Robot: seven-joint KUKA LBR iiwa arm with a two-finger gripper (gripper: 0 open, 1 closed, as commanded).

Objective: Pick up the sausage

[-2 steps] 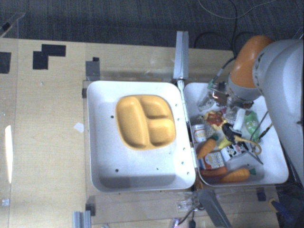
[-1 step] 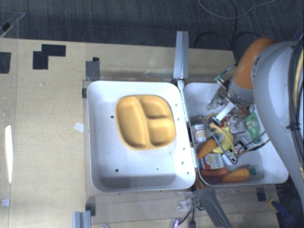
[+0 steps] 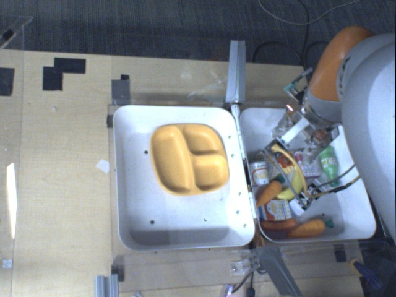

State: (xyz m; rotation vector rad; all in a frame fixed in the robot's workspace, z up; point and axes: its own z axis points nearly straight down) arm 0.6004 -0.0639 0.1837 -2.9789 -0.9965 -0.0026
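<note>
yellow tray (image 3: pixel 189 158) in left bin (image 3: pixel 133 215); sausage (image 3: pixel 278 224) in right bin (image 3: pixel 356 218).

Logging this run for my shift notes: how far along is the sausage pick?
Done: the arm has reached over the right bin, with the end effector low among the packed items. In hand: nothing visibly gripped. Left: the sausage, a dark red-brown piece, lies along the bin's near edge beside the carrot, apart from the end effector. The grasp and lift remain.

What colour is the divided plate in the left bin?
The divided plate is yellow, seen plainly in the camera view.
</note>
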